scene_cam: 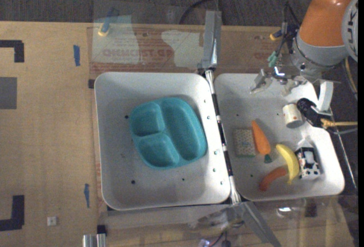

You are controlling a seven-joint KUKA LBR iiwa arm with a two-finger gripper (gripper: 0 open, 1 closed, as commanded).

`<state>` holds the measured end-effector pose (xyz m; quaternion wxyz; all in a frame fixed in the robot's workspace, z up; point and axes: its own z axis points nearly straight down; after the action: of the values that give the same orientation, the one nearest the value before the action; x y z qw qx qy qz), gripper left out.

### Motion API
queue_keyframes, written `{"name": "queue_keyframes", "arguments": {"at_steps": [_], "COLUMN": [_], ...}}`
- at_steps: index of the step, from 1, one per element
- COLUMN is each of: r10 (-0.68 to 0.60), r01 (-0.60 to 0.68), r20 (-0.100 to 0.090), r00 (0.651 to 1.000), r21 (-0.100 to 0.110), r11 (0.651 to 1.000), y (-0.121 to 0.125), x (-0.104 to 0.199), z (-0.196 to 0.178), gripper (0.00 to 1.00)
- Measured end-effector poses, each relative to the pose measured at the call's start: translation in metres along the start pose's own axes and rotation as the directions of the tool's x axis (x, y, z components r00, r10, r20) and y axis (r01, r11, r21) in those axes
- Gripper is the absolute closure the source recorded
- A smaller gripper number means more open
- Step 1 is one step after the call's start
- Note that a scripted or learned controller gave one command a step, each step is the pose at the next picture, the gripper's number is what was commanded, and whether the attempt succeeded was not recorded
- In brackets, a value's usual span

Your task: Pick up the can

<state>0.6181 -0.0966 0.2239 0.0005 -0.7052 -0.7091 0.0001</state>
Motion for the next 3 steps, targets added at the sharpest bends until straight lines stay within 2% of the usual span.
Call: {"name": "queue_keyframes", "arguments": {"at_steps": [1, 2, 3], "r10": [-0.132, -0.149, -0.149], "r01": [0.132, 0.149, 0.149], "r20": [0.003, 0.001, 0.002], "r00": [0.991, 0.989, 0.989], "r21": [-0.005, -0.001, -0.002], "r11": [0.991, 0.989, 0.989], "y": [0.009, -0.038, -0.038], "x": [-0.033, -0.085, -0.085], "z": [-0.052, -0.012, -0.013], "gripper": [0.00, 0.00, 0.00]}}
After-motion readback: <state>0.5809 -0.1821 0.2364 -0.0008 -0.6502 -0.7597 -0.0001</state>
